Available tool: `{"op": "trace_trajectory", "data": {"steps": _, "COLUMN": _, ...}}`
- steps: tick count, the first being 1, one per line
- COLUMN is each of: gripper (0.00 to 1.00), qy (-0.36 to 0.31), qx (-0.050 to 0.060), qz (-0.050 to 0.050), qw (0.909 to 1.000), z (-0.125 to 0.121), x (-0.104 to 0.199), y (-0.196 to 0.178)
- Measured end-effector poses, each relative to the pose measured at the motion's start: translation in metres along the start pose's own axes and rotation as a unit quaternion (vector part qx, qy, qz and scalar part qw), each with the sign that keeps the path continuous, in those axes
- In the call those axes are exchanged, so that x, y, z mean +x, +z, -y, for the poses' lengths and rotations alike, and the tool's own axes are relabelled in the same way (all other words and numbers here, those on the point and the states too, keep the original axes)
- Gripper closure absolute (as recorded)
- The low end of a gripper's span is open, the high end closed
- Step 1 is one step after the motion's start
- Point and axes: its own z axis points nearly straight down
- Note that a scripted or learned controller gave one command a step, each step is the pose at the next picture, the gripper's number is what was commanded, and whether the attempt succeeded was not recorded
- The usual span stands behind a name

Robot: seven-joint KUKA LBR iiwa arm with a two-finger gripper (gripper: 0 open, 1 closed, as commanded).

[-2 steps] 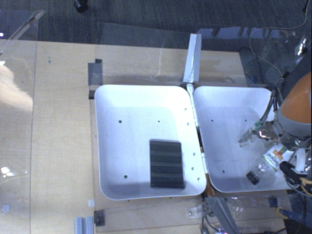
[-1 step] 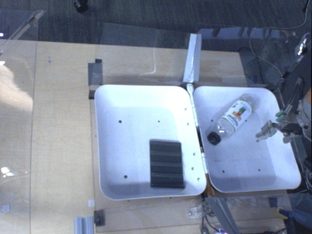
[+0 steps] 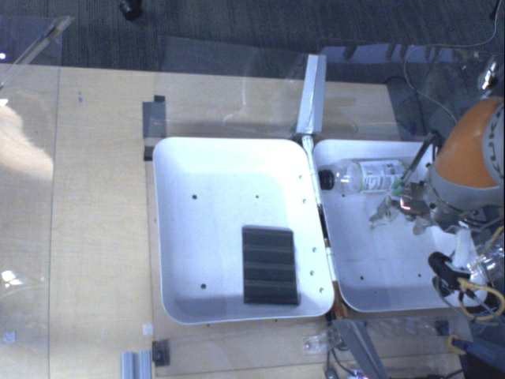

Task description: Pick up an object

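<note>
camera view:
gripper (image 3: pixel 401 205): low in right bin (image 3: pixel 355 243), can't tell its state, nothing visibly held
bottle (image 3: pixel 368 175): clear plastic, lying on its side just up-left of gripper, near bin's far wall
black block (image 3: pixel 270 264): flat, ribbed, in left bin (image 3: pixel 197 212), well apart to gripper's left
risk: bottle is round and slick, could roll away or slip out of a pinch; wall crowds the approach
hidden: fingertips blurred against clutter; arm (image 3: pixel 469 160) covers bin's right part, cut off at edge

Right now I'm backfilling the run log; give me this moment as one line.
arm: over right white bin | hand: beside clear plastic bottle, grip unclear | left white bin: ribbed black rectangular block | pick: not confirmed
</note>
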Motion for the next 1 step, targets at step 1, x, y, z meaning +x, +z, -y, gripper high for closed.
{"op": "trace_trajectory", "data": {"steps": 1, "gripper": 0.00, "qy": 0.145, "qx": -0.002, "qz": 0.000, "qw": 0.9894, "z": 0.0226, "x": -0.0298, "y": -0.1313}}
